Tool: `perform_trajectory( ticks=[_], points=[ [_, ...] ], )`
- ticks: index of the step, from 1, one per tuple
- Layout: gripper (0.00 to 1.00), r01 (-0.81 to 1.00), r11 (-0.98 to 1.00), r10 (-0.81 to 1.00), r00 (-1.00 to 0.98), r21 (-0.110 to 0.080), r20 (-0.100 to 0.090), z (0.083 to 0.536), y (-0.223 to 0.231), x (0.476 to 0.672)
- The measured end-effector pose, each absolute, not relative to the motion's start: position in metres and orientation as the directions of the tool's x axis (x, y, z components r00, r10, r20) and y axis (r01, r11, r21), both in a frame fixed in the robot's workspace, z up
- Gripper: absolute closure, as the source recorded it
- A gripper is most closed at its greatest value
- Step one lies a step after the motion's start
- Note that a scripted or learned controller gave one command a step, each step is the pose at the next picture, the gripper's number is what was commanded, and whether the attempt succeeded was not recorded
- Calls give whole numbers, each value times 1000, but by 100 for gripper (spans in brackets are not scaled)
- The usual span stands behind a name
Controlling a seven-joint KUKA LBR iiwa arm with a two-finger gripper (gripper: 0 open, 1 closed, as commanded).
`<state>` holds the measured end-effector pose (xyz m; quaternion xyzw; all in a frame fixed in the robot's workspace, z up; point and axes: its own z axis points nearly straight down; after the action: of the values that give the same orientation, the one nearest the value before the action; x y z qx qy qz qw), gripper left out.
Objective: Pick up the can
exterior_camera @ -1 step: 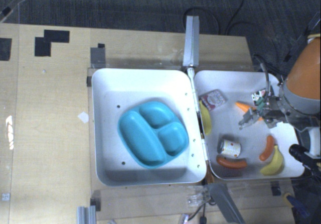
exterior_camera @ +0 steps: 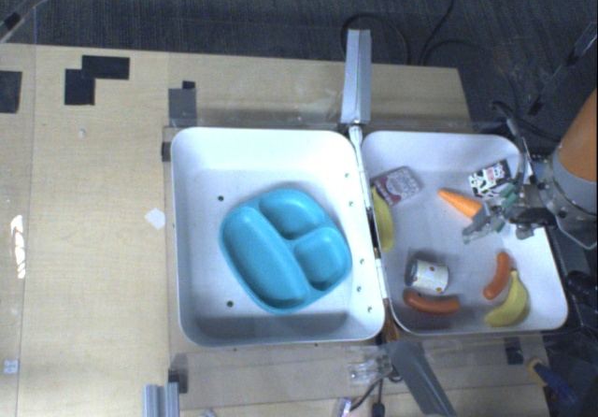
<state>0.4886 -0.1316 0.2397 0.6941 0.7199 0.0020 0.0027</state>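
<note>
The can (exterior_camera: 427,273) lies on its side in the right bin (exterior_camera: 425,149), near the front left, white-labelled with a dark end facing left. My gripper (exterior_camera: 479,223) hangs over the right half of that bin, to the right of and behind the can, apart from it. Its fingers are open and nothing is between them. The tips sit just right of an orange carrot (exterior_camera: 460,203). The grey arm with its orange band (exterior_camera: 579,149) comes in from the right edge.
Around the can lie a red sausage (exterior_camera: 432,303) just in front, a yellow banana (exterior_camera: 381,217) by the left wall, a packet (exterior_camera: 402,184), a small printed box (exterior_camera: 489,179), a second sausage (exterior_camera: 499,276) and a banana (exterior_camera: 509,303). The left bin (exterior_camera: 196,219) holds a blue divided plate (exterior_camera: 284,247).
</note>
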Motion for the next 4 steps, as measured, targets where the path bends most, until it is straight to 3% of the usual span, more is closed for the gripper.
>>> perform_trajectory(
  ticks=[1, 2, 3, 4],
  points=[
    [0, 938, -346, 938, 346, 1, 1, 174, -164, 514],
    [0, 845, -535, 845, 535, 3, 2, 217, -129, 488],
    [0, 718, -697, 718, 697, 1, 1, 188, -181, 488],
    [0, 321, -947, 321, 947, 1, 1, 192, -200, 492]
  ],
)
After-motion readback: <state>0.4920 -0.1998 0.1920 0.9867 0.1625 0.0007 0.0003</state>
